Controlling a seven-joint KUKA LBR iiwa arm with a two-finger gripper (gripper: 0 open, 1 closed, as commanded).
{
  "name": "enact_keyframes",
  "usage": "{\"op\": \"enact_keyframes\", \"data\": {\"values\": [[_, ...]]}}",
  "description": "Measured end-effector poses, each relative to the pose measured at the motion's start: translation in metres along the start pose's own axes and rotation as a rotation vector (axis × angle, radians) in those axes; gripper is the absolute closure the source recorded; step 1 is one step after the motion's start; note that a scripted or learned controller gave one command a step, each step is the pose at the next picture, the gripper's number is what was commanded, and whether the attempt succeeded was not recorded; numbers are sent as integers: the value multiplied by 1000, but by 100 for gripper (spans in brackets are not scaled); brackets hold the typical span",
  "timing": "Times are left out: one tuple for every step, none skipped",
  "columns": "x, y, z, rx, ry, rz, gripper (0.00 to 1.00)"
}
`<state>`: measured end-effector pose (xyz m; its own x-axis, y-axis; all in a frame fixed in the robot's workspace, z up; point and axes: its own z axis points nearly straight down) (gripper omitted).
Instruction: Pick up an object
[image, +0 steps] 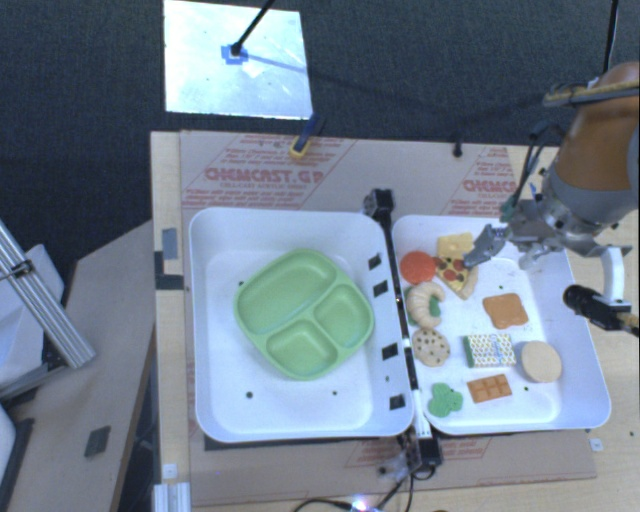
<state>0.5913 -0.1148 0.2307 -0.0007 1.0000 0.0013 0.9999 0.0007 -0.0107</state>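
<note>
Here the grey claw (492, 243) hangs low over the upper part of the right shallow white bin (580, 370), reaching in from the right below the arm's orange band. Whether it is wide or narrow cannot be told, and nothing shows between its tips. Just beside it, toward the left, lies a yellow cheese-like wedge (455, 245), and right below that a pizza-slice toy with red dots (457, 274), touching or nearly touching the claw's tip. Farther left sits a round red tomato-like piece (419, 267), with a pale curved croissant-like toy (425, 302) beneath it. Below the claw lies an orange-brown toast square (505, 310), then a green-speckled white block (490, 350), a round tan bun (541, 361), a small orange waffle-like cracker (489, 388), a chocolate-chip cookie (431, 347) and a green broccoli-like piece (445, 401). Well apart to the left, in the left shallow white bin (215, 400), rests a light green divided plastic plate (303, 313). Both bins stand on the counter (260, 172).
</note>
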Motion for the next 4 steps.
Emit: {"op": "enact_keyframes", "data": {"values": [[0,2,-7,-12,-2,-2,0],[-3,-4,53,-7,-1,0,0],[0,1,97,-8,-1,-1,0],[0,3,147,-13,-3,1,0]]}}
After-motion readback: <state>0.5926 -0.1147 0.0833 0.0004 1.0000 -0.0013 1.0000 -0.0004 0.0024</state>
